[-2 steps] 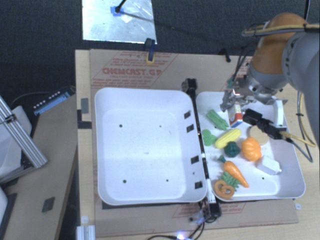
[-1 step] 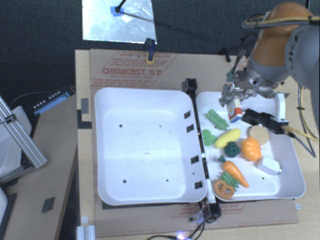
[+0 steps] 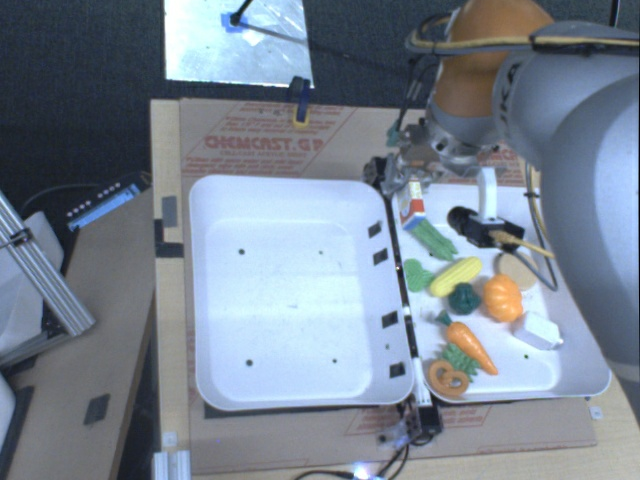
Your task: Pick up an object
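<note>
My gripper [image 3: 408,180] hangs over the far left corner of the right bin [image 3: 575,368], close to the divider between the bins. Directly under it is a small red, white and blue object [image 3: 412,208]; whether it is gripped or merely lying there is not visible. Nearby in the same bin lie a green leafy piece [image 3: 432,238], a yellow corn cob [image 3: 455,274], a small green piece [image 3: 416,276], a dark green broccoli [image 3: 462,297], an orange pumpkin [image 3: 502,298], a carrot [image 3: 470,346], an orange ring [image 3: 449,378], a white block [image 3: 537,331] and a tan disc [image 3: 520,269].
The left bin [image 3: 215,208] lies beside the right one, and both rest on a cardboard sheet [image 3: 260,138]. A shiny metal plate [image 3: 238,28] lies beyond the bins. The arm's big grey body [image 3: 580,138] looms over the right bin's far right side.
</note>
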Robot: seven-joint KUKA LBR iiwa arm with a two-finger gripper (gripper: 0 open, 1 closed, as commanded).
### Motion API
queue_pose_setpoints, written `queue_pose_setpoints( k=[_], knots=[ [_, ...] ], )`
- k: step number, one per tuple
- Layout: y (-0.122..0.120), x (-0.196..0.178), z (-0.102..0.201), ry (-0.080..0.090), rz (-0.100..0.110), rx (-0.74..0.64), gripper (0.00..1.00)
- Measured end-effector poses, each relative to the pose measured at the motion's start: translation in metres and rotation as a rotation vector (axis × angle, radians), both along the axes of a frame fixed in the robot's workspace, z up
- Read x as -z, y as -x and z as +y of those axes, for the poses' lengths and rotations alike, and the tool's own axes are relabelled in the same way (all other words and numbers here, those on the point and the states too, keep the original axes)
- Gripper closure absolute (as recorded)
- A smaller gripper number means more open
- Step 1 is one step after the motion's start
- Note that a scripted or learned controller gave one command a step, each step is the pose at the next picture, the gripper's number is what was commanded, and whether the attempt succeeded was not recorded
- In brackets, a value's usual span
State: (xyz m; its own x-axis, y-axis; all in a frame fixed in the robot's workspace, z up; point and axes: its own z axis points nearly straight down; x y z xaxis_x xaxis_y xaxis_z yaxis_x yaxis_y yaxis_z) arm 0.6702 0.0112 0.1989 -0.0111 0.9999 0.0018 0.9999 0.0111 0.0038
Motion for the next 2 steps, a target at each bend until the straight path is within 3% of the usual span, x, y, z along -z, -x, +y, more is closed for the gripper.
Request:
queue_pose_setpoints(
  k=[1, 2],
  knots=[
    [0.001, -0.017, 0.051, -0.001, 0.001, 0.002, 1.00],
    [0.001, -0.050, 0.068, 0.000, -0.001, 0.004, 1.00]
  ],
)
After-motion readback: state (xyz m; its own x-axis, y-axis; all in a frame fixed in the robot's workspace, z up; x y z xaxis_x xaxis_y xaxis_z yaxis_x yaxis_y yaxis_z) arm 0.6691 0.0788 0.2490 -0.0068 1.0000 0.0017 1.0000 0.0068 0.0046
